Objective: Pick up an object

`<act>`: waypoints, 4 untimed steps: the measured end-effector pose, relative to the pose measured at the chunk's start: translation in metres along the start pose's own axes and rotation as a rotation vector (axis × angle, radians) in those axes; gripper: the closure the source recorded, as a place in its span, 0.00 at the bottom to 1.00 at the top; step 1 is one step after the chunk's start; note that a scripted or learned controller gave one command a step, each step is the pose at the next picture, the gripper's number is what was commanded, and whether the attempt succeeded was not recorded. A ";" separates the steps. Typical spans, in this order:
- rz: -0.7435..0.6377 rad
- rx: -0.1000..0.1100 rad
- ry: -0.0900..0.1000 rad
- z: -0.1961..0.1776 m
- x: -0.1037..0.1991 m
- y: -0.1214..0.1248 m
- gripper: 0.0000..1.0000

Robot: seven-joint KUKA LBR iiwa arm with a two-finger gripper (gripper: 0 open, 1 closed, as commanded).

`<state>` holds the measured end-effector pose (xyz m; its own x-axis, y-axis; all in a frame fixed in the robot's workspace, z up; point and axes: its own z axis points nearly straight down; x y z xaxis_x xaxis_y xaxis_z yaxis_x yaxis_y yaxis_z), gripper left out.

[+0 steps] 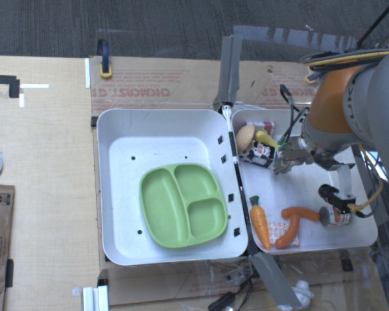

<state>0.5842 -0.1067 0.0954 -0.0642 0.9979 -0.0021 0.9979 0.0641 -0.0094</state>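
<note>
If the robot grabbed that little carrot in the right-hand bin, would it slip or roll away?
The carrot looks like a smooth plastic toy, so probably light and a bit slippery. Its tapered, rounded body would likely roll in a curve if nudged. It lies close to the bin wall, which may crowd the gripper.

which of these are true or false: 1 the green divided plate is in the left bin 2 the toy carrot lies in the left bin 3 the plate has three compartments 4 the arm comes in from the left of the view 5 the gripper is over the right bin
1. The green divided plate sits in the left bin: true.
2. The toy carrot lies in the left bin: false. It lies in the right bin, near its left wall.
3. The plate has three compartments: true.
4. The arm comes in from the left of the view: false. It reaches in from the right.
5. The gripper is over the right bin: true, near the items in its far left corner.
</note>
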 end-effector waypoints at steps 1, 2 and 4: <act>0.000 -0.001 0.000 0.000 0.000 0.000 0.00; 0.127 0.062 -0.003 0.008 -0.009 0.058 0.00; -0.104 -0.009 0.000 0.005 -0.051 0.072 0.00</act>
<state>0.6595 -0.1535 0.0902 -0.1678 0.9858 -0.0015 0.9858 0.1678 -0.0008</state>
